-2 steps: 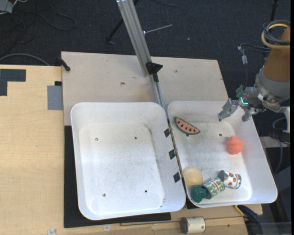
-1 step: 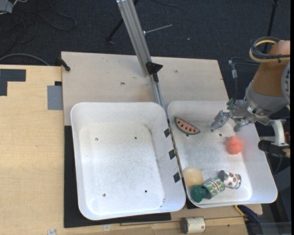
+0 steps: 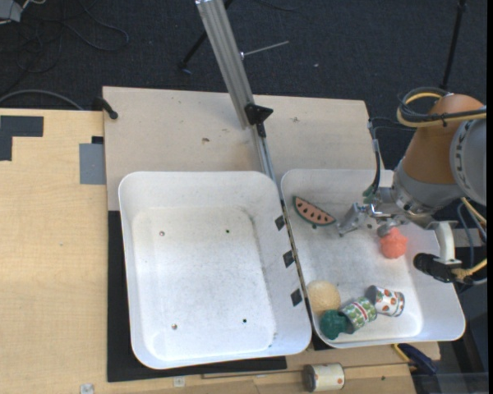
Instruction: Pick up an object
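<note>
While the arm reaches in from the right, its gripper [image 3: 351,220] hangs low over the right bin [image 3: 444,322], between the watermelon slice [image 3: 314,213] to its left and the orange ball [image 3: 393,244] just to its right. Nothing sits between the fingers, and they look slightly apart — though the metal parts blur together at this slant, so that is a tentative reading. Being so low and close to the bin floor suggests a grasp attempt is in hand rather than a carry; which object it is aimed at cannot be told, since both slice and ball lie near yet seem untouched.

Other candidates cluster at the bin's near edge: a pale yellow ball [image 3: 322,294], a dark green lump [image 3: 333,324] touching it, and a patterned can [image 3: 372,305] lying on its side beside them. Across the divider, the left bin [image 3: 140,220] shows bare white floor.

Much of the wrist is masked by the orange band and grey casing — the fingertips' contact with the bin floor is hard to make out.
</note>
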You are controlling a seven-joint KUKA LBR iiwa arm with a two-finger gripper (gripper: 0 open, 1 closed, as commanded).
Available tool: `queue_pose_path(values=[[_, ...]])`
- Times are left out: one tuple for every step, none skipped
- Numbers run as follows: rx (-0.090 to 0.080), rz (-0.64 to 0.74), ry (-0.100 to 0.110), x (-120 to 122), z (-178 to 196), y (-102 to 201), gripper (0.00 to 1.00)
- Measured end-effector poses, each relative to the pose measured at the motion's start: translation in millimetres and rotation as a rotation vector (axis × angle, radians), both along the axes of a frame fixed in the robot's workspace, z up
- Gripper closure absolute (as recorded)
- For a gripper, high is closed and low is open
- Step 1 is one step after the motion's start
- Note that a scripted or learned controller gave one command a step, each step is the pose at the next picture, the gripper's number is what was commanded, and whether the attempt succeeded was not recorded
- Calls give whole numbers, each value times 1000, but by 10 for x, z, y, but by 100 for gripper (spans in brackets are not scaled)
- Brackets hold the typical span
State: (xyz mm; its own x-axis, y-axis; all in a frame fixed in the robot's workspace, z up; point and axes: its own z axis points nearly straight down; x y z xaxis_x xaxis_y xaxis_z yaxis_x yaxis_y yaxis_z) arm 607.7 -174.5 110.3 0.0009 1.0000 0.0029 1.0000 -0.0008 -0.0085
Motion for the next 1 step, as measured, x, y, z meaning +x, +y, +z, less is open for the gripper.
queue_pose_path(values=[[-2, 0, -4, -4, -203, 10, 0]])
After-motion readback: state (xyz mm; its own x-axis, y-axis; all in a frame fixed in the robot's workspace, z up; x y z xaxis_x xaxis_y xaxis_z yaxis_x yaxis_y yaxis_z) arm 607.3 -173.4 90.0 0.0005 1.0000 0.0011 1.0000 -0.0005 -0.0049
